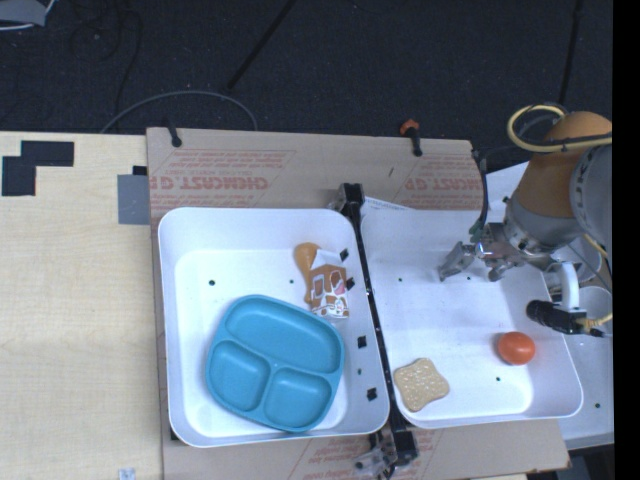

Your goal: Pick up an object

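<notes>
Near edge, right bin: a slice of toast [420, 384] lies by the divider, apart from everything else.
Near left bin: a blue divided plate [274, 363] fills the near part.
Right bin, right side: a red-orange ball [516, 348] sits alone on the floor.
Mid left bin: a small printed packet [328, 291] and a tan piece [306, 258] lie beside the divider.
Far right bin: the gripper [468, 262] hangs with its fingers spread, nothing between them.
Progress: no object is lifted yet; choosing, closing and raising all remain, as I judge it.
</notes>
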Available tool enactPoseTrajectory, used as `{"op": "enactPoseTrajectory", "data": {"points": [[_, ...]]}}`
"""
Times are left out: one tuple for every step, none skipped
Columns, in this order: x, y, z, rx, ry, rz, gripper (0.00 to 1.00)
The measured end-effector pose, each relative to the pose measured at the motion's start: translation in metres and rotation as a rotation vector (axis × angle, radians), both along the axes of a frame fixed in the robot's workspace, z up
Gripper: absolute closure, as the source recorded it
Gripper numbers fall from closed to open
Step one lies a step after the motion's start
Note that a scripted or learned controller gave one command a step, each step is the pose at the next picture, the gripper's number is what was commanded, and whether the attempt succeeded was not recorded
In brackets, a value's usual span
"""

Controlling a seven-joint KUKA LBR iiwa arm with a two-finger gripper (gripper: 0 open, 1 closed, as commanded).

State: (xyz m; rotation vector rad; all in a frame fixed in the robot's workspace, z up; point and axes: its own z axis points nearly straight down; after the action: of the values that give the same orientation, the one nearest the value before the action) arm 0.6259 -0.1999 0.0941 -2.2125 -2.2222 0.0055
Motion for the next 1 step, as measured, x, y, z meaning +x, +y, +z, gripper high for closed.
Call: {"op": "enactPoseTrajectory", "data": {"points": [[0.0012,-0.0005,0.0136,-0.001,-0.003,0.001,1.00]]}}
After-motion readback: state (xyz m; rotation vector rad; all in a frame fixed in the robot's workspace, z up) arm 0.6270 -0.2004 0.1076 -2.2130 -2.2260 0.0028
